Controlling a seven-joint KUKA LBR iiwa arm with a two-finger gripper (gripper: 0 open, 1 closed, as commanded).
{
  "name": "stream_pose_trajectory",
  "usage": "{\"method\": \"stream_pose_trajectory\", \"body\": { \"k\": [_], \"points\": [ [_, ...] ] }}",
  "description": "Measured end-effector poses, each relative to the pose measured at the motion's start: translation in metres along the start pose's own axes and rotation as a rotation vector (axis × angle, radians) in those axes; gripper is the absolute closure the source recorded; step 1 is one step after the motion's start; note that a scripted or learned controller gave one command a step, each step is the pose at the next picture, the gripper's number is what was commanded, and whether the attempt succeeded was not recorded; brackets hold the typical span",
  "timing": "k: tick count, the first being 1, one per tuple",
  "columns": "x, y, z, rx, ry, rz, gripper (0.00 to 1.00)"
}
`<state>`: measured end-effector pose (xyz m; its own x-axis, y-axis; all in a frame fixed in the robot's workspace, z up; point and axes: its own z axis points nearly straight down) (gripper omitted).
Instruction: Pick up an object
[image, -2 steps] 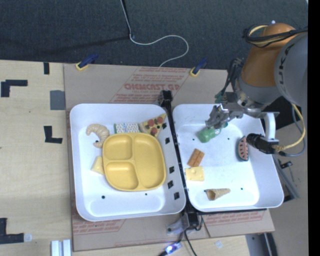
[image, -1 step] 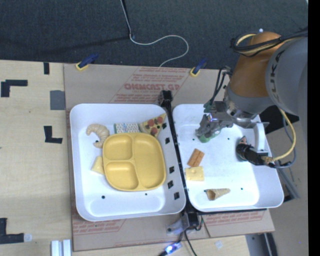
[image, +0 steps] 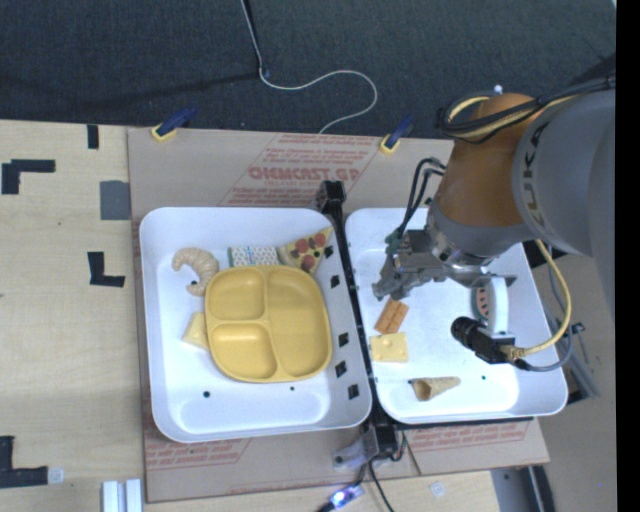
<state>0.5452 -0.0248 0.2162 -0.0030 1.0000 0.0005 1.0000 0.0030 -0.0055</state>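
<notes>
Grey arm (image: 500, 190) with orange band, reaching in from 3 o'clock over the right bin (image: 540, 400). Gripper (image: 398, 282) low over the bin's 9 o'clock side, close to the divider between the bins. Whether open or closed: cannot tell, the tip being dark and blurred against the white floor. Nothing seen held in it.

Just at 6 o'clock of the gripper, an orange cracker (image: 391, 317), lying flat and tilted; touching the gripper or just apart, cannot tell. Directly at 6 o'clock of the cracker and almost touching it, a yellow cheese square (image: 390, 347). Farther toward 5 o'clock, near the bin's front wall, a small tan cone (image: 435, 386) lying on its side, point toward 9 o'clock. At 3 o'clock of the gripper, partly under the arm, a red-and-white item (image: 491, 305), too hidden to name. Black cable fitting (image: 478, 340) with yellow hose just below it.

In the left bin (image: 160, 300), a yellow divided plate (image: 268, 322) at the middle. At its 10 o'clock, a croissant (image: 196, 264). At 12 o'clock, a small patterned item (image: 252, 256), and at 1 o'clock a pizza slice (image: 310, 248) against the divider. Pale yellow wedge (image: 194, 330) poking out from under the plate at 9 o'clock.

Both bins on a cardboard sheet (image: 290, 170) atop the surface (image: 60, 330).
</notes>
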Motion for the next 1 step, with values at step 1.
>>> {"method": "stream_pose_trajectory", "body": {
  "k": [1],
  "points": [
    [0.02,-0.0255,-0.0174,-0.002,0.001,-0.001,1.0]
  ]
}}
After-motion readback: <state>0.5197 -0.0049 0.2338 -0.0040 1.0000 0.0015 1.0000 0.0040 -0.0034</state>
